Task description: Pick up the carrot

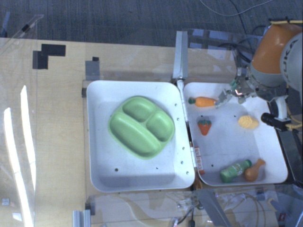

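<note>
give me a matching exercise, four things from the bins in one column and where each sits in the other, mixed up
Things:
1. carrot
2. green plate
3. bottle
4. strawberry

Places:
A. middle of the left bin
B. near edge of the right bin, beside a drumstick
C. far left corner of the right bin, by the gripper
D. right bin, just nearer than the carrot

Pairs: 1-C, 2-A, 3-B, 4-D
</note>
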`<control>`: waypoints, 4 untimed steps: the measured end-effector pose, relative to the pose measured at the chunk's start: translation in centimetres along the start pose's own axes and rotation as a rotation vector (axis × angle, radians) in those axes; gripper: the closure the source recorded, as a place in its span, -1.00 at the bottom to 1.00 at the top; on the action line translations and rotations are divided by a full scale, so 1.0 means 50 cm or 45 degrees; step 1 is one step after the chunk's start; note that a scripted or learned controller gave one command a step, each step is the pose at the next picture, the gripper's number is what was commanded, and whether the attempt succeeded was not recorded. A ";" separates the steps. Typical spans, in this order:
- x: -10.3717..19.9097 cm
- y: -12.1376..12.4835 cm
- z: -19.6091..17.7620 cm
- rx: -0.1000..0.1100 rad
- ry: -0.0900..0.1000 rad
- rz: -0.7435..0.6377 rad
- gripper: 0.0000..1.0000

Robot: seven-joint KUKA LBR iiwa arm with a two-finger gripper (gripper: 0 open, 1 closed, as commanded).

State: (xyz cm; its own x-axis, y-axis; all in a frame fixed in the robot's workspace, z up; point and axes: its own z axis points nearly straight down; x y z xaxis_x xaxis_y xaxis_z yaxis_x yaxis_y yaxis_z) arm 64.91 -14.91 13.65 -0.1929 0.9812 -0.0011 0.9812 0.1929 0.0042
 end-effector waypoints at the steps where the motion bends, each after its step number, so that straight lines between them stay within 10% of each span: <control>1: 0.076 0.049 0.102 0.023 -0.002 0.027 -1.00; 2: 0.081 0.051 0.078 0.025 0.004 0.022 1.00; 3: 0.164 0.031 -0.101 -0.004 0.000 0.512 1.00; 4: 0.254 -0.028 -0.098 0.003 0.001 0.948 1.00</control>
